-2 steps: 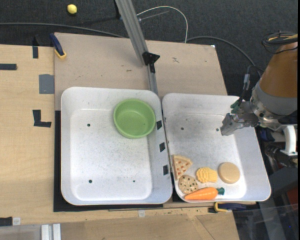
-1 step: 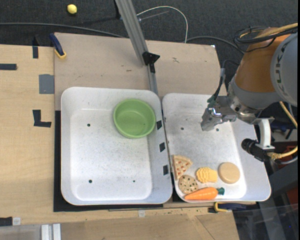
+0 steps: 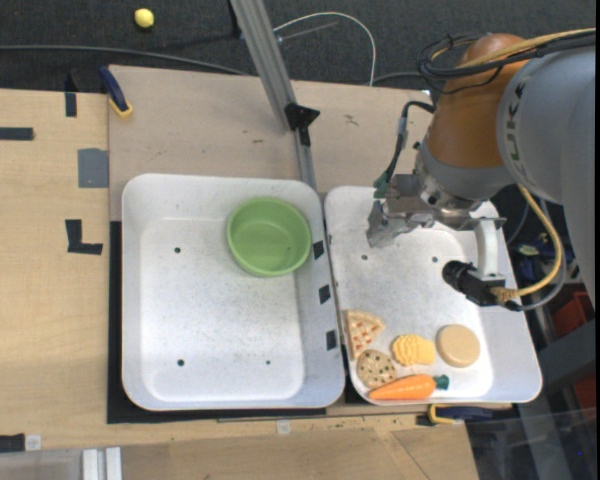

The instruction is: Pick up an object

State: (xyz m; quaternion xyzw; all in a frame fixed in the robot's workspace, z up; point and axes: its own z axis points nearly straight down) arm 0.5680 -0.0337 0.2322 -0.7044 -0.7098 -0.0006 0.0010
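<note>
My gripper (image 3: 378, 230) hangs over the upper left part of the right bin (image 3: 410, 268), well above the toy foods. Along that bin's front edge lie a pizza slice (image 3: 361, 328), a chocolate-chip cookie (image 3: 376, 367), a yellow corn piece (image 3: 413, 349), a tan round biscuit (image 3: 458, 345) and an orange carrot (image 3: 406, 388). Nothing shows between the gripper's fingers. A green bowl (image 3: 269, 235) sits at the back right of the left bin (image 3: 180, 308).
A metal pole (image 3: 270, 58) slants across the bench behind the bins. A black cable connector (image 3: 467, 279) juts from the arm over the right bin. A yellow ball (image 3: 143, 17) lies on the dark floor at the back left.
</note>
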